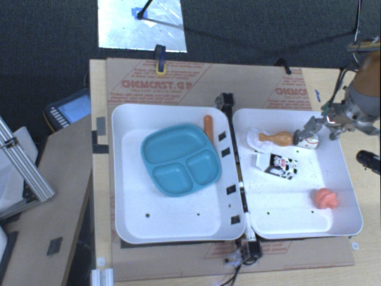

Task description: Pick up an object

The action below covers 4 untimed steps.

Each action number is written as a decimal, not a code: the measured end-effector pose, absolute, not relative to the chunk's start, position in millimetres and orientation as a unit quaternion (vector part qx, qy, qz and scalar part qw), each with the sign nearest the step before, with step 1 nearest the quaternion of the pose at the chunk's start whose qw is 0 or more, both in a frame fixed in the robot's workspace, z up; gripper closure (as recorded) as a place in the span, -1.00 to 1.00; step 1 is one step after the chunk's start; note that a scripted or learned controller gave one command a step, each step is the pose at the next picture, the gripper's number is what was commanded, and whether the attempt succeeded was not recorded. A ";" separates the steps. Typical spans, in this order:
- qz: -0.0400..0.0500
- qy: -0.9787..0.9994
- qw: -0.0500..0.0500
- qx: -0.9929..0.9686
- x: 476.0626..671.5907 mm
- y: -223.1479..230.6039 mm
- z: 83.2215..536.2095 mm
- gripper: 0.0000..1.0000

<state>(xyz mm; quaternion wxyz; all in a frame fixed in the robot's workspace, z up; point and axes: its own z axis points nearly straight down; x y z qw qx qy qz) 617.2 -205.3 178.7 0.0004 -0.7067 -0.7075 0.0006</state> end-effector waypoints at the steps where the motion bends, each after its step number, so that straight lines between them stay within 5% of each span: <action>1: 0.000 -0.709 0.001 -0.705 626.4 -200.8 123.2 -1.00; 2: 0.000 -0.709 0.000 -0.705 627.2 -200.4 83.6 -1.00; 3: -0.001 -0.710 -0.003 -0.704 628.6 -200.5 96.4 1.00; 4: -0.002 -0.709 -0.004 -0.705 638.5 -202.0 158.5 1.00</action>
